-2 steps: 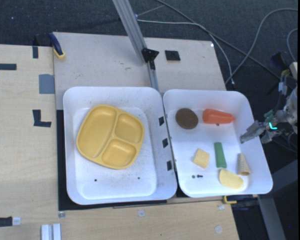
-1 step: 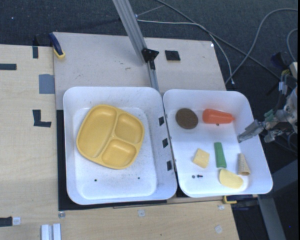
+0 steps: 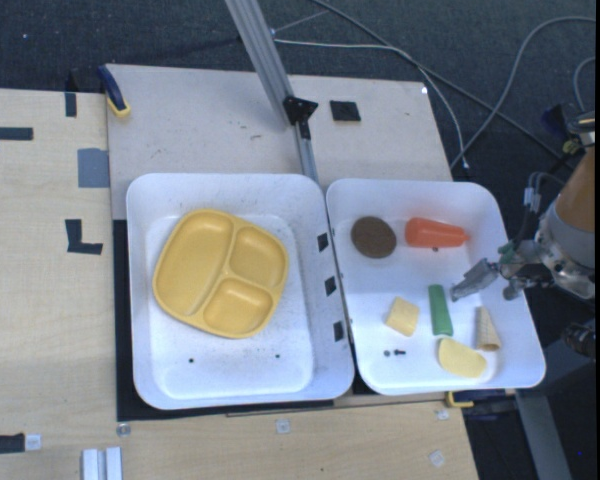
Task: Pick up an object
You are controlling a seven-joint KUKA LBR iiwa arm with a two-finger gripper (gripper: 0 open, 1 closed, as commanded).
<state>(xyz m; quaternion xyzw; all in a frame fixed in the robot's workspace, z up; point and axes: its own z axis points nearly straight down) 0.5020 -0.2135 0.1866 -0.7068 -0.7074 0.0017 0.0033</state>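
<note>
Seemingly at the approach stage, nothing yet lifted: the green stick point(image 3: 439, 309) lies in the right bin point(image 3: 480, 196) near its right edge, beside the gripper point(image 3: 483, 277), fingers spread and empty, which must next descend over it.

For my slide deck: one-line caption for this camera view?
Gripper at right white bin's edge near green stick; yellow divided plate in left bin.

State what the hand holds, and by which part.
Nothing. The hand hangs open at the right bin's right edge, apart from the green stick and the cone.
</note>
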